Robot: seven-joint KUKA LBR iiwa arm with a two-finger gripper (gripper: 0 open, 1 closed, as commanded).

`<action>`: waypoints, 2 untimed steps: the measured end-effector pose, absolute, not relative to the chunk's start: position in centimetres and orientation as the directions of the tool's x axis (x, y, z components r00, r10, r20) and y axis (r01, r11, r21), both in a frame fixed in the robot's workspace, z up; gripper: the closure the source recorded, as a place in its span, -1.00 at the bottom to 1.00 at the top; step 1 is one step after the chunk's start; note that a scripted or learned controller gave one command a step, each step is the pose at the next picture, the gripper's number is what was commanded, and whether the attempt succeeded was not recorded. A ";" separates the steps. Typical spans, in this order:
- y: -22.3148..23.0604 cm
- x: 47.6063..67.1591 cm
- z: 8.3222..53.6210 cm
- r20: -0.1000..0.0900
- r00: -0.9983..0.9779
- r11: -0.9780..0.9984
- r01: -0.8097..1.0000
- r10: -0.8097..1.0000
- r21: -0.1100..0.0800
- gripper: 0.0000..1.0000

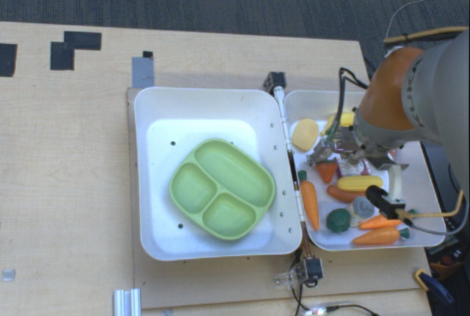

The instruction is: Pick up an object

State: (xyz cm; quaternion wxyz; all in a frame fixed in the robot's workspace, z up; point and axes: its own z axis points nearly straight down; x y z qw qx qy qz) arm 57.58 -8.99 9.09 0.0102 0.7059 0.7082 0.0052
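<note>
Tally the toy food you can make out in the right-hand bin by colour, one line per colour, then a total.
Orange: 5 (carrot, piece, piece, carrots and)
Yellow: 2 (round pale piece, long piece)
Green: 1 (dark lump)
Total: 8; the arm may hide more.

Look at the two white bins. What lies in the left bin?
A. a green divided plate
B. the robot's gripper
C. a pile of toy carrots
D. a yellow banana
A: the green divided plate lies in the left bin, while the toy food is in the right bin.
</note>
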 end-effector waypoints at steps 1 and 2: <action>-9.0 57.8 10.3 -0.009 -0.005 0.005 1.000 1.000 0.028 1.00; -2.4 60.2 18.6 0.002 -0.006 0.006 1.000 1.000 0.006 1.00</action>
